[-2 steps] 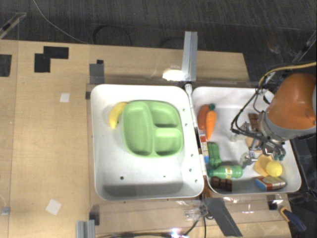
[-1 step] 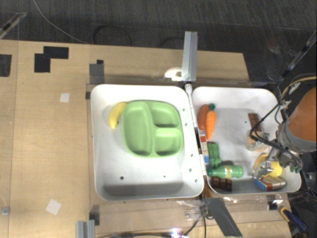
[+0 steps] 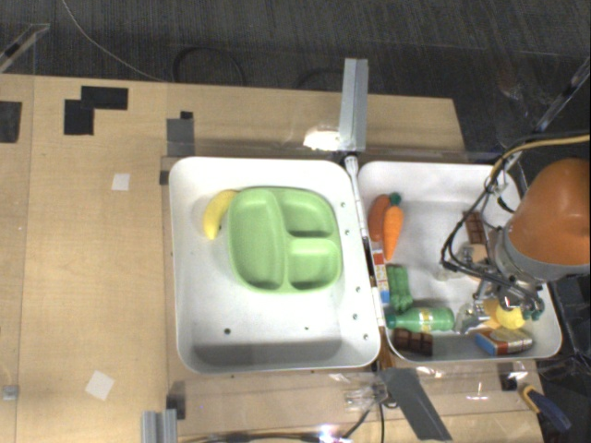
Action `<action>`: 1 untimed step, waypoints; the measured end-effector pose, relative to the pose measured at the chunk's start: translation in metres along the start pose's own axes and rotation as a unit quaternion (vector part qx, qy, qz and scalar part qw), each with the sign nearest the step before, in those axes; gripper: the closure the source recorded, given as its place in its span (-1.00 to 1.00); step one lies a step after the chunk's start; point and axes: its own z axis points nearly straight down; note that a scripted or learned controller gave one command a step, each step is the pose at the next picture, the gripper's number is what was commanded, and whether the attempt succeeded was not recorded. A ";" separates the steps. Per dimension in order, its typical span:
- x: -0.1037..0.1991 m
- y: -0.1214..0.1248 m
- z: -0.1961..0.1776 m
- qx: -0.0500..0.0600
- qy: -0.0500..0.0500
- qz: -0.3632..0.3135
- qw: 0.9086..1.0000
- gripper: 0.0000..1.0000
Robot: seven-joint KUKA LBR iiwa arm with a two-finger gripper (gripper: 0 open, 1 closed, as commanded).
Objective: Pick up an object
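Your gripper [image 3: 494,314] sits low at about 4 o'clock in the right bin [image 3: 434,178], right over a small yellow object [image 3: 509,317]; whether it is wide or narrow, or pinching anything, cannot be told under the wrist cabling. That yellow piece looks like a light, hard plastic toy, rounded and likely slick, so take it across its narrowest width. Just beside it at 5 o'clock lies a small box [image 3: 503,342], and at 9 o'clock a green bottle [image 3: 421,320]. An orange carrot [image 3: 391,232] lies well apart at 11 o'clock. The bin floor is smooth and the wall is near, leaving little room. The left bin [image 3: 194,275] holds a green tray [image 3: 282,238] and a banana [image 3: 216,212].
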 end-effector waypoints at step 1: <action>-0.009 -0.044 -0.040 -0.002 0.005 -0.115 0.993 -1.00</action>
